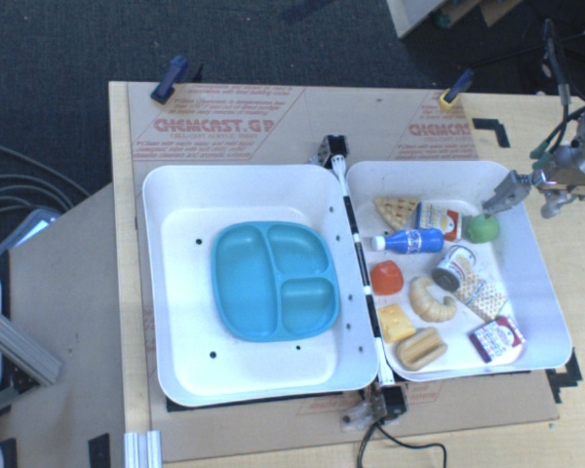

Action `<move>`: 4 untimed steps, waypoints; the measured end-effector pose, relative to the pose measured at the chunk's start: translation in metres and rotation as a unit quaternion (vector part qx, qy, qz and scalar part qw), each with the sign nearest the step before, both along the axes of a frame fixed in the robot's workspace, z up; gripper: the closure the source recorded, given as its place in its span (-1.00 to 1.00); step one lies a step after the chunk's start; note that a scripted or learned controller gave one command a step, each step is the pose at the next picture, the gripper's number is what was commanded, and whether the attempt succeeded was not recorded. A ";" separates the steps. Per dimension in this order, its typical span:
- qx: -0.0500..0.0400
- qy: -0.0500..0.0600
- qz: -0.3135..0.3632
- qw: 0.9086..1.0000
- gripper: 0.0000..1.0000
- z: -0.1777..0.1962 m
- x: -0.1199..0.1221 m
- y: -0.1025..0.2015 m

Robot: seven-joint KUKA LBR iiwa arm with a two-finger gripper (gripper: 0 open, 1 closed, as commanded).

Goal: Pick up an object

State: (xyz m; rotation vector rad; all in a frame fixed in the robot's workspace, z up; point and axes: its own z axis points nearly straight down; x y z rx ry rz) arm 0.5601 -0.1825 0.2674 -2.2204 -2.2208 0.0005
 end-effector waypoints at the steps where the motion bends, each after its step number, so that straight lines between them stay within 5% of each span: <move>1: 0.000 0.001 0.000 1.000 -1.00 -0.150 0.018 -0.003; 2: 0.000 -0.001 0.000 1.000 -1.00 -0.183 0.056 0.062; 3: -0.001 0.006 0.000 1.000 -1.00 -0.183 0.104 0.075; 4: -0.001 0.006 0.001 1.000 1.00 -0.173 0.104 0.076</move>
